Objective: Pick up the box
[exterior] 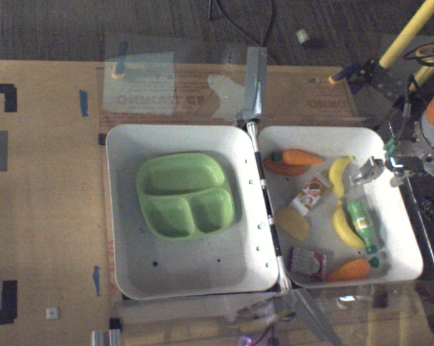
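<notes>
Two white bins side by side on the bench, gripper over the right bin's right rim.

The left bin (123, 265) holds a green divided plate (186, 194) near its middle. In the right bin (397, 265), toward its left wall, lie two carrots (293, 161) at the far corner, the box (311, 194) tilted just below them, a tan round piece (293, 223) beside it and a dark red packet (308, 262) at the near edge. Further right sit two bananas (341, 174), a green bottle (360, 223) and another carrot (350, 269). The gripper (368, 170) hangs at the right rim, apart from the box; how far its fingers are spread cannot be told.
</notes>
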Robot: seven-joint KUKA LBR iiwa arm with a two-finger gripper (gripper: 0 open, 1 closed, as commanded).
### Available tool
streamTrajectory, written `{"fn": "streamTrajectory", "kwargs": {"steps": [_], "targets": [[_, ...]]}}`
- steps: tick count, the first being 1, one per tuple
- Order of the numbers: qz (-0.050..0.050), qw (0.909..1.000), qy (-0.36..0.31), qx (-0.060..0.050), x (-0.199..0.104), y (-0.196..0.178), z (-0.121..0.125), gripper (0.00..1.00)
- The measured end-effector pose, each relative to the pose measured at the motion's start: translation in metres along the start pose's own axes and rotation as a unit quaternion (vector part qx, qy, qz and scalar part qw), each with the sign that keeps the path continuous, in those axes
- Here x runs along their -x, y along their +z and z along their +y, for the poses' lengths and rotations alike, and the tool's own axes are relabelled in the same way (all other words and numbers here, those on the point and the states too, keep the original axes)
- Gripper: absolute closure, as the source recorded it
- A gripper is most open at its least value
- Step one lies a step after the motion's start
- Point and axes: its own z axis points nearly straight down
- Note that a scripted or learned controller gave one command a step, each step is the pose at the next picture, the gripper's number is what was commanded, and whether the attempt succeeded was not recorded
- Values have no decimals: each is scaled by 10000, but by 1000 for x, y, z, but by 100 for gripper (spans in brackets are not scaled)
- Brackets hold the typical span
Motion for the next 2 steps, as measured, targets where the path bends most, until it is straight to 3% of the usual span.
{"fn": "streamTrajectory", "kwargs": {"steps": [1,2], "targets": [[0,9999,116,-7,-88,62,-13,0],[-9,9985,541,1,-105,108,48,0]]}}
